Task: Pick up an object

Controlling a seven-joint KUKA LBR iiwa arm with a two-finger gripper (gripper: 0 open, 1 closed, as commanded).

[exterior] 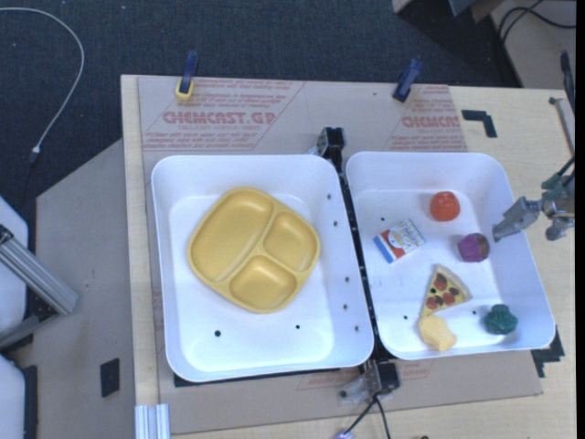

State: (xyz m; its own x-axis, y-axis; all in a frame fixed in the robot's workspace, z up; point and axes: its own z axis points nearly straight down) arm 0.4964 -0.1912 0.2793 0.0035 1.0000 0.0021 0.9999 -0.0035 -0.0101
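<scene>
At the right bin's (512, 186) right rim sits the tool (535, 216), over the wall near the purple ball (473, 247); can't tell its state at this size. Nothing visibly in it. Inside that bin: orange ball (445, 206) toward the back, small red-white-blue packet (399, 240) left of the purple ball, pizza slice toy (444, 290) below it, yellow piece (438, 334) at the slice's front end, dark green toy (500, 318) in the front right corner. Left of that bin, touching it: second bin (183, 337) holding a yellow divided plate (253, 248). Both on the surface (146, 108).
</scene>
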